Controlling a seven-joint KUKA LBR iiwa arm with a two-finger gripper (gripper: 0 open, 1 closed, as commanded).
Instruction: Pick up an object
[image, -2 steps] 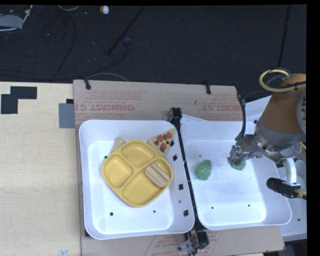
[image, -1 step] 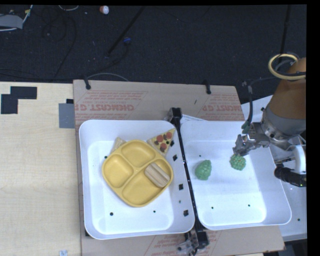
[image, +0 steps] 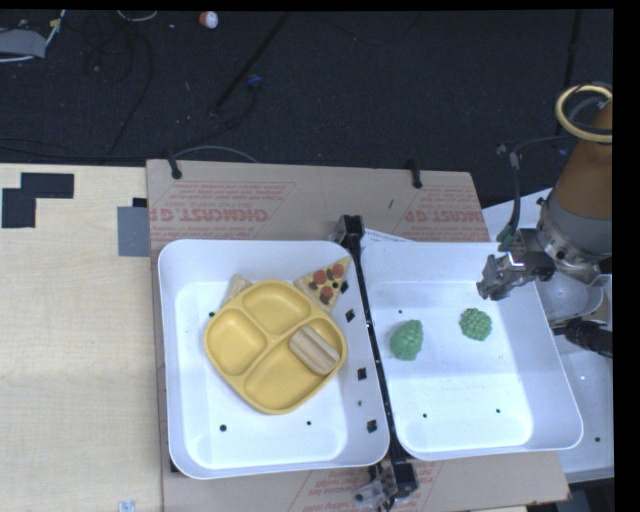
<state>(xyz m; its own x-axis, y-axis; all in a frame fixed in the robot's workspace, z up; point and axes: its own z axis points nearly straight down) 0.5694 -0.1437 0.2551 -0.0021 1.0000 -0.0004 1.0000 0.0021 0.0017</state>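
Green objects are what you are most likely picking from: two small bumpy green pieces are lying on the floor of the right bin. Going from largest to smallest, the table (image: 70, 340) is carrying two shallow white bins side by side on a sheet of cardboard (image: 300, 205). The left bin (image: 190, 400) is holding a yellow divided plate (image: 262, 350), sitting at a slant, with a tan block (image: 314, 349) resting in one of its compartments and a pizza-slice toy (image: 328, 282) touching the plate's upper rim. The right bin (image: 470, 400) is holding the first green piece (image: 406, 339) near the divider and the second green piece (image: 476, 324) just beside it, apart from each other, so each is leaving room for a grasp. The arm is reaching in from the right, and the jaws (image: 497, 279) are hanging near the second green piece, just above it in the view and apparently not touching it. You cannot tell how far apart the jaws are standing, and nothing is visible between them.
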